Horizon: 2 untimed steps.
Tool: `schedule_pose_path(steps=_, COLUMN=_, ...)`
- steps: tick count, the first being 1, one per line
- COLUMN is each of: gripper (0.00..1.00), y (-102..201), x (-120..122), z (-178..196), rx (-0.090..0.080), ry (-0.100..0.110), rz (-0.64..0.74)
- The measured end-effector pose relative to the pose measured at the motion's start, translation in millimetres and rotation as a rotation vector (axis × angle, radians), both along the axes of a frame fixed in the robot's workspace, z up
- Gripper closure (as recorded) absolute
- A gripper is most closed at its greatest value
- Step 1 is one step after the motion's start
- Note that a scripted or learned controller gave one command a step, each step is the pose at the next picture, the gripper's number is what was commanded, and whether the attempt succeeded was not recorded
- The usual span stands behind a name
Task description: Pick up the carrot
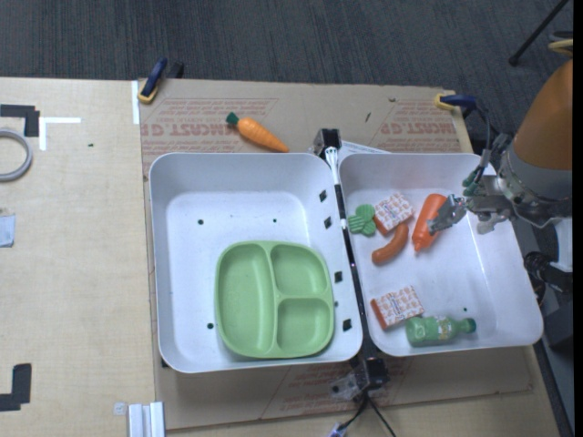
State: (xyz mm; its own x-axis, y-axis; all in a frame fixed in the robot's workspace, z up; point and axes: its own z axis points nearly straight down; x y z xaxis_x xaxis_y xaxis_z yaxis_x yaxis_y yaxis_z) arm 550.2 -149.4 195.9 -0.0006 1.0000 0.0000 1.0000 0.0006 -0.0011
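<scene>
Tapered orange carrot, gripper touching

arm cut off by the right edge.

dark grey carpet floor up top, light wood bench with brown cardboard sheet clamped down by blue clips, lighting's pretty even

Left bin holds a divided plate; right bin holds a carrot beside a sausage, a bottle at front, claw at carrot; second carrot lies behind the bins.
</scene>
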Motion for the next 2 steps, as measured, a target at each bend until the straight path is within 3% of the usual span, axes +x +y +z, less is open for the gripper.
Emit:
schedule_pose_path(steps=1, gripper=0.00, y=68.6, x=17.2, z=-3.9, rx=-0.001, ry=-0.001, rz=-0.099)
schedule_pose_path(steps=2, gripper=0.00, y=71.6, x=108.8, z=43.0, rx=-0.002, ry=-0.002, rz=-0.003)
